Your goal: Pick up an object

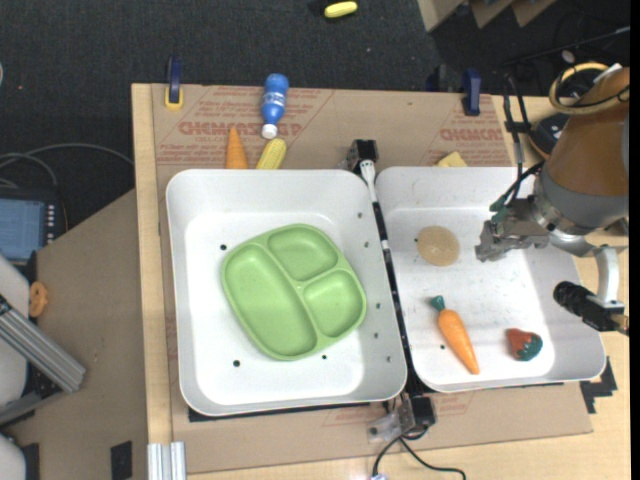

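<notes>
The right bin [560, 363] holds a tan round cookie-like disc [437, 245] near its middle, an orange carrot with a green top [457, 336] toward the front, and a small red and teal toy [523, 344] at the front right. My gripper [497, 240] hangs over the right bin, just right of the tan disc and apart from it. Nothing shows between its fingers. The arm comes in from the right.
The left bin [190, 268] bears a green three-compartment plate [293, 290]. Behind the bins on the cardboard lie a blue and white bottle [273, 103], a small orange carrot [235, 150] and a yellow corn piece [271, 153]. A black divider strip [382, 253] runs between the bins.
</notes>
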`<state>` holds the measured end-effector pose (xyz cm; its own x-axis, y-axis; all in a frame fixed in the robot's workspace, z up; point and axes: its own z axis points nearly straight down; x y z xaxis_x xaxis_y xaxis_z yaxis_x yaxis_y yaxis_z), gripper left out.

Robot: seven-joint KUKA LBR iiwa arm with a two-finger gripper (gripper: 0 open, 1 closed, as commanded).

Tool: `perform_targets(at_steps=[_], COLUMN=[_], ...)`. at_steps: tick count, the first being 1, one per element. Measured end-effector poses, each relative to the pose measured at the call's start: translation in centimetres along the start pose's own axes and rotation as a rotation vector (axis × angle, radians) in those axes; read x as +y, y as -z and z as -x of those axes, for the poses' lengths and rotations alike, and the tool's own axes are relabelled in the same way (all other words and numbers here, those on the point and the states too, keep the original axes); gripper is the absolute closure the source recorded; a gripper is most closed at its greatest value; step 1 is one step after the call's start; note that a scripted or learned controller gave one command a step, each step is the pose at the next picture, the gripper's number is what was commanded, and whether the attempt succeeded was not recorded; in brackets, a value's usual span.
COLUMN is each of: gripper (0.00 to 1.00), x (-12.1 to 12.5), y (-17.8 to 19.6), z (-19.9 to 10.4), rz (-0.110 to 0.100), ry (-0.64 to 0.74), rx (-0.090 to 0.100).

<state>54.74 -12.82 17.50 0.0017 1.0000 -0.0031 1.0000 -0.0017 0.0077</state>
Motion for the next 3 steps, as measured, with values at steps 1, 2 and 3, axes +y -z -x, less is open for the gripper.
perform_targets(at_steps=[1,2,3], gripper=[0.0,0.0,1.0], x=[-0.1,-7.1,-6.8], y=[-0.5,-9.2,-7.9], z=[-0.1,-3.5,-3.2], rz=[-0.007,-0.012,-0.003], ry=[0.001,0.001,-0.001], rx=[0.003,0.005,-0.001])
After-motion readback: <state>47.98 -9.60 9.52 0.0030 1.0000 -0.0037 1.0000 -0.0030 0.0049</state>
